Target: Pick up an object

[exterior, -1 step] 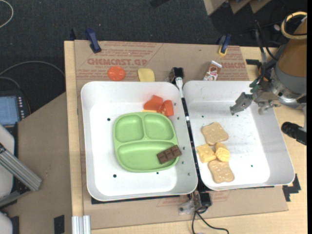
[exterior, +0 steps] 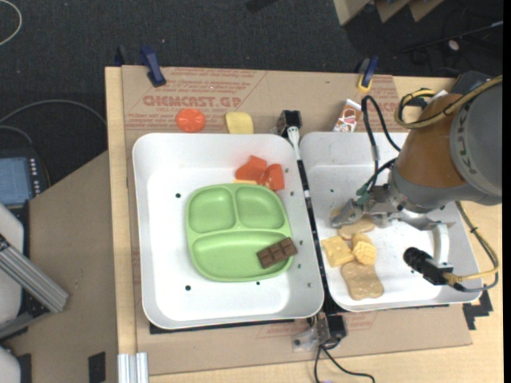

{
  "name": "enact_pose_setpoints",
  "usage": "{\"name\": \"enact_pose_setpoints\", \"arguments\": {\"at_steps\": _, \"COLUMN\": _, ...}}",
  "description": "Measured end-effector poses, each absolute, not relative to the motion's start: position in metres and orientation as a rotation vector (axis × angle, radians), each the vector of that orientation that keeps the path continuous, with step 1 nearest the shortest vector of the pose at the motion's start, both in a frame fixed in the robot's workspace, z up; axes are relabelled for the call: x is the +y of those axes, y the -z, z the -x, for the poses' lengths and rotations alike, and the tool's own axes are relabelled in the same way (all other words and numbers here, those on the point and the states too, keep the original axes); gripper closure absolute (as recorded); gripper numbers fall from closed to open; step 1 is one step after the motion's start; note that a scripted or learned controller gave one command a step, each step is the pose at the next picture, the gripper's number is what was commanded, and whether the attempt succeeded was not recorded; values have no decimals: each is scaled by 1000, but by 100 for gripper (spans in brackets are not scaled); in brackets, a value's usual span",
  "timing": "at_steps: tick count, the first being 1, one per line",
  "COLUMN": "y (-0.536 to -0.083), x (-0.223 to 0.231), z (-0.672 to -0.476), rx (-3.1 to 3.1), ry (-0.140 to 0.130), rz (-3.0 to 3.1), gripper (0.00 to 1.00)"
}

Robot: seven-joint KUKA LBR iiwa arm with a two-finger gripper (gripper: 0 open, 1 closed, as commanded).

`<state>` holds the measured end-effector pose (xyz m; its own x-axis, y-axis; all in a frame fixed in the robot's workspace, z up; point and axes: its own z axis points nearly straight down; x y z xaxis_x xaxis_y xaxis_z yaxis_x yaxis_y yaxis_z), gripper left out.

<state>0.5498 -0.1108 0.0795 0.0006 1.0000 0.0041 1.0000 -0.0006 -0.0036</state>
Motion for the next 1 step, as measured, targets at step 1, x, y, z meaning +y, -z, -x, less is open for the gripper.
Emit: {"name": "enact_pose_setpoints", "arguments": {"at_steps": 1, "y": -117, "x": -94, "z": -655, "rx": -2236, "ry": 13, "rz": 2222, "gripper": 0}}
